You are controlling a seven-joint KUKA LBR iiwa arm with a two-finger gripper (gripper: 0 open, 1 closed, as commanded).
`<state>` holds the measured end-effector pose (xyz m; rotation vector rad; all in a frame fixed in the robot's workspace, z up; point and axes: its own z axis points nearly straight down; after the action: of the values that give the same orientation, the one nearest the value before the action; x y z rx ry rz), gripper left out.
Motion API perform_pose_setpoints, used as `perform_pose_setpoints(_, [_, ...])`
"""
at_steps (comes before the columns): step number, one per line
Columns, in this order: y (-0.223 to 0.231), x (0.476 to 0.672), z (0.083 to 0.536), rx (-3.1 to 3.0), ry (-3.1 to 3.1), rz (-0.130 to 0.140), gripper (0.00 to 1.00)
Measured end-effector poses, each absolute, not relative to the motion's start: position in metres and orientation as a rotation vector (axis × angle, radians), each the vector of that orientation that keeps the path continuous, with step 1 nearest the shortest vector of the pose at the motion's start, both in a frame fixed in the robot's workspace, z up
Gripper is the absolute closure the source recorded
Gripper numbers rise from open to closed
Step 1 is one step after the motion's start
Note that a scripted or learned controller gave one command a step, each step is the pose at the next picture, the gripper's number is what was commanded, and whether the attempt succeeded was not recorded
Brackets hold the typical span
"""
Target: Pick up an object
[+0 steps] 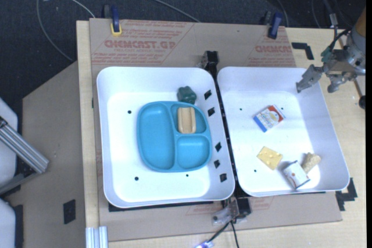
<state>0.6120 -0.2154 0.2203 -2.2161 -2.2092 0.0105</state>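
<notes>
Four small things lie in the right bin [325, 125]: a red-and-blue carton [268, 118], a yellow cheese wedge [269, 157], a white can [296, 175] touching a tan piece [311, 161]. The gripper [318, 81] hangs over the bin's far right corner, fingers spread, nothing between them. A blue divided plate [160, 136] occupies the left bin [116, 171].

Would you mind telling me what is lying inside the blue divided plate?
The blue divided plate holds one tan, bread-like piece, in its upper right compartment. The plate bottom beneath that piece is covered.
</notes>
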Motion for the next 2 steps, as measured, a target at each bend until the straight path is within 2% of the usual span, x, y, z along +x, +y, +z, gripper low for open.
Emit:
perform_pose_setpoints(1, [-0.215, 0.615, 0.228, -2.22, -2.222, 0.0, 0.0])
perform_pose_setpoints(2, [-0.208, 0.611, 0.184, -2.217, -2.219, 0.003, 0.0])
